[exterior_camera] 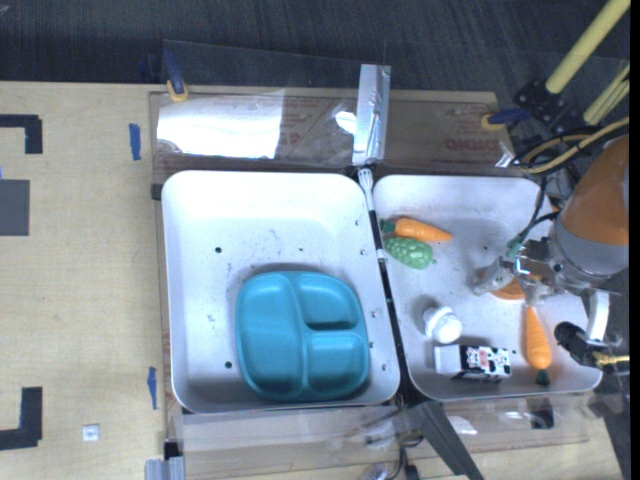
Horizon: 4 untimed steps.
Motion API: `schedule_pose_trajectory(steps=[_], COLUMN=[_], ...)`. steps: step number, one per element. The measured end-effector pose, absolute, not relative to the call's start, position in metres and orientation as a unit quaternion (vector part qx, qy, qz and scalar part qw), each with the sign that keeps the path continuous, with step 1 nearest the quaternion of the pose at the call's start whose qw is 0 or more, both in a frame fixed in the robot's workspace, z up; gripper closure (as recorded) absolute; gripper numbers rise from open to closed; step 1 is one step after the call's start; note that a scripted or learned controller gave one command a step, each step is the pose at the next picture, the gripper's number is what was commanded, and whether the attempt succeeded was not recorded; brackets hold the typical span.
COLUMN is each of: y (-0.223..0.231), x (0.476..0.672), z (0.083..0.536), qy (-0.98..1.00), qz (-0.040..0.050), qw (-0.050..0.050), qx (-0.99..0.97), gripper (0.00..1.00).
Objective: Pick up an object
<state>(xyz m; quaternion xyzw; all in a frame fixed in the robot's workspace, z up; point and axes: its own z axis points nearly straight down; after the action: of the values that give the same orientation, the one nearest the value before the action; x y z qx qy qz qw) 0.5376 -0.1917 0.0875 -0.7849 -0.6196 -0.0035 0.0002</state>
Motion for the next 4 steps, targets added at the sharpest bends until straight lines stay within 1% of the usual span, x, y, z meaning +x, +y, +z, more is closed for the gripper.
schedule_pose_trajectory(steps=[1, 2, 3, 4], y=[-0.203, -0.203, -0.201, -0.198], x=[0.562, 0.561, 0.549, 0.496], z=[0.157, 0.155, 0.101, 0.088], qy=[-0.581, -0.581, -0.559, -0.701], qz=[-0.0011, 0.0003, -0.0066, -0.0029], qw=[-0.002, 0.000, 0.004, -0.002], qx=[-0.814, -0.814, -0.829, -0.713], gripper=[0.00, 0.00, 0.00, 0.00])
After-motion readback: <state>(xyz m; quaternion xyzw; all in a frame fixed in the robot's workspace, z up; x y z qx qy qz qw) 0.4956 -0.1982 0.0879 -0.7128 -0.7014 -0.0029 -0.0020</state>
